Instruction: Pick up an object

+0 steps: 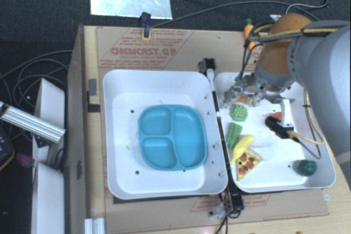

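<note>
Camera view, from above, has my tool [245, 94] low in the right bin [321, 181], near its back left corner, with my grey arm reaching in from the right. Whether it is open or closed I cannot tell from this angle; the wrist covers too much of it.

The likeliest target is the round green bumpy toy [238, 112] just in front of the tool, close to the divider between the bins. I judge it to be a light, stiff plastic play-food piece, probably a little slippery and inclined to roll, so I would take it across its widest part, from straight above.

Beside it lie a long green piece [233, 133], a yellow piece [243, 145] touching a pizza slice toy [248, 163], and a dark green lump [306, 167] near the front right corner. The flat slice looks hardest to pinch, since it lies flush on the floor. The left bin [118, 172] bears a blue divided plate [173, 136], well apart from my tool.
</note>
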### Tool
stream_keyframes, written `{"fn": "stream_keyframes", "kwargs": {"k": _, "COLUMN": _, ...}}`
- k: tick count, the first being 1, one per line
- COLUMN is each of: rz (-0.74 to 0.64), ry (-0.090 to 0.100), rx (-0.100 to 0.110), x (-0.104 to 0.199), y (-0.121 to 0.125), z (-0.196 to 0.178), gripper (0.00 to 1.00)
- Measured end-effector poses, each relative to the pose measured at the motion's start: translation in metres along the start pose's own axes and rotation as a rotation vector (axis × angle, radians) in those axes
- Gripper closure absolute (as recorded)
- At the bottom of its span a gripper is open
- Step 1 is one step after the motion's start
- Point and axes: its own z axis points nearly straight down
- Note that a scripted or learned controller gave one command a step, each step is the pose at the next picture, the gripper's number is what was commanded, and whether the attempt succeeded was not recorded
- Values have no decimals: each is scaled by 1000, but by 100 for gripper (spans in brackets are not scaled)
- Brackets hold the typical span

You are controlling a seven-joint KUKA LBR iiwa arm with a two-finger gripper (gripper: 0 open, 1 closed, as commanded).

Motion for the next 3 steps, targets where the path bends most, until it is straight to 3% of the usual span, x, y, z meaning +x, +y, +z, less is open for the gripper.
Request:
{"fn": "stream_keyframes", "kwargs": {"k": 1, "rz": 0, "ry": 0, "rx": -2, "x": -3, "y": 7, "z": -1, "gripper": 0}}
{"fn": "stream_keyframes", "kwargs": {"k": 3, "rz": 2, "ry": -1, "rx": 0, "x": -8, "y": -2, "z": 0, "gripper": 0}}
